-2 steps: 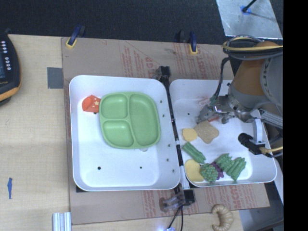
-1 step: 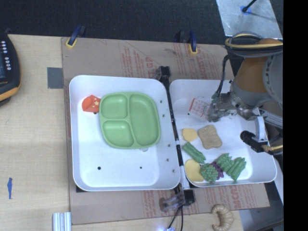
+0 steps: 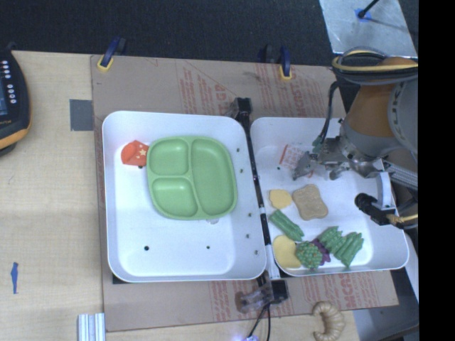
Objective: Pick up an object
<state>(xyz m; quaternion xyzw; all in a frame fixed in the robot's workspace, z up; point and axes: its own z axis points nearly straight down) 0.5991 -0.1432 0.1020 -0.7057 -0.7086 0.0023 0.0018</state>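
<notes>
My gripper [image 3: 317,170] hangs over the back part of the right bin [image 3: 398,261], open, with nothing between its fingers. Just in front of it lies a tan bread-like slice [image 3: 309,201], with a small yellow piece [image 3: 280,199] to its left. Nearer the front edge are a green pod [image 3: 286,224], a yellow disc [image 3: 284,251], a knobbly green cluster [image 3: 308,254], a purple piece [image 3: 328,242] and a green bunch [image 3: 348,246]. In the left bin [image 3: 128,254] a green divided plate [image 3: 192,176] lies beside a red toy [image 3: 134,153].
The arm's body [image 3: 373,112] covers the right bin's far right corner, and a black part [image 3: 371,209] juts over its right side. A curled tan toy [image 3: 328,320] lies on the bench in front of the bins. A control pendant [image 3: 11,98] sits at far left.
</notes>
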